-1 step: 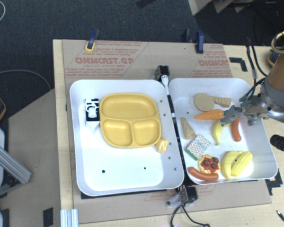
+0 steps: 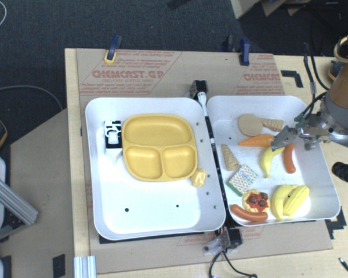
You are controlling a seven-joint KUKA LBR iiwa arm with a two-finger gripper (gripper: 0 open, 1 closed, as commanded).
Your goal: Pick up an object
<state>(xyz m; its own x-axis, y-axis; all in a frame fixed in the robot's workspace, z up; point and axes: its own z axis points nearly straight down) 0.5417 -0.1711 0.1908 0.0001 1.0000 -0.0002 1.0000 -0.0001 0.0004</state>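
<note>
**Robot pincer low over toy food in the right bin**

Nearest the camera, along the front of the right bin (image 2: 327,181), lie a hot dog (image 2: 247,214), a small pizza (image 2: 256,200) and a bunch of yellow bananas (image 2: 290,200). Just behind them sit a patterned square block (image 2: 242,179) and a pale wedge (image 2: 229,156). In the left bin (image 2: 98,155) a yellow divided tray (image 2: 159,145) fills the middle, with a small yellow piece (image 2: 198,178) touching its front right corner and a black-and-white tag (image 2: 112,134) at its left. Farther back on the right, a single banana (image 2: 268,160), a red sausage (image 2: 289,158), a carrot (image 2: 256,141) and tan bread pieces (image 2: 258,123) cluster together. The pincer (image 2: 296,138), reaching in from the right, hangs spread above the banana and sausage, gripping nothing. Both bins rest on a table (image 2: 162,71).
</note>
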